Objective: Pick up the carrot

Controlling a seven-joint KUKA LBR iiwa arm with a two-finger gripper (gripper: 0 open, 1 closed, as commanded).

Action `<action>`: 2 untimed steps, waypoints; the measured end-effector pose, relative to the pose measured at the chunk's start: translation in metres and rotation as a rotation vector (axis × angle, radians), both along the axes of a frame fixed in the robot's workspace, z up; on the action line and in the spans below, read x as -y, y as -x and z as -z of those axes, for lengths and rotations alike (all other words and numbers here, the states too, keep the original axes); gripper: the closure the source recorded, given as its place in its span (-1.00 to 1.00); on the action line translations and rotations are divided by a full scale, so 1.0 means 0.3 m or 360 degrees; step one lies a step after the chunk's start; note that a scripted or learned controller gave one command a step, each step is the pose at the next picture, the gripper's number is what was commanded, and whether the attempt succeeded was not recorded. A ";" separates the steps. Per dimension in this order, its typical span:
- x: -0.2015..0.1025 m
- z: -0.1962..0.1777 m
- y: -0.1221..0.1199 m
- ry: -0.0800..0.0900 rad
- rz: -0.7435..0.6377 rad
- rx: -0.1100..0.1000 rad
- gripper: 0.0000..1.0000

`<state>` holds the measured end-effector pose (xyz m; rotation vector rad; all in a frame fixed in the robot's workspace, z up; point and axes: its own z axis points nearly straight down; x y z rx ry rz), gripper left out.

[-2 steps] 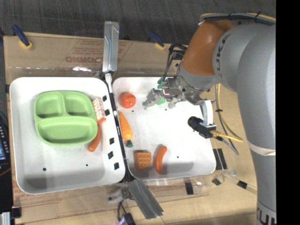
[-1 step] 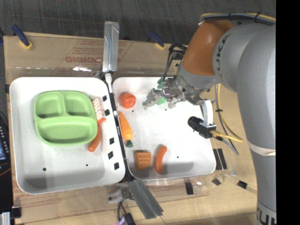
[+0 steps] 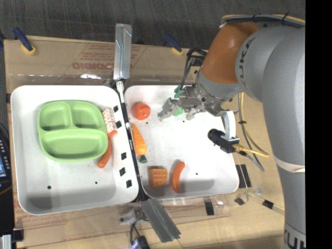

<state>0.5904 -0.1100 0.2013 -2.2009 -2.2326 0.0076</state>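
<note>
Clearly an approach: the gripper [image 3: 176, 109], fingers apart and holding nothing, hovers mid-bin. Next, reach the carrot [image 3: 139, 141] against the right bin's [image 3: 218, 178] left wall.

carrot [image 3: 138, 140] looks like smooth matte plastic; green divided plate [image 3: 72, 130] at 9 o'clock is plastic with a slight sheen; white bins [image 3: 31, 191] matte plastic; cardboard [image 3: 62, 56] underneath looks like rough paper
</note>
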 end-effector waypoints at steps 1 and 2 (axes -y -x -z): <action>0.000 0.000 0.000 0.0000 0.0000 0.0000 -1.00; 0.000 0.000 0.000 0.0000 0.0000 0.0000 -1.00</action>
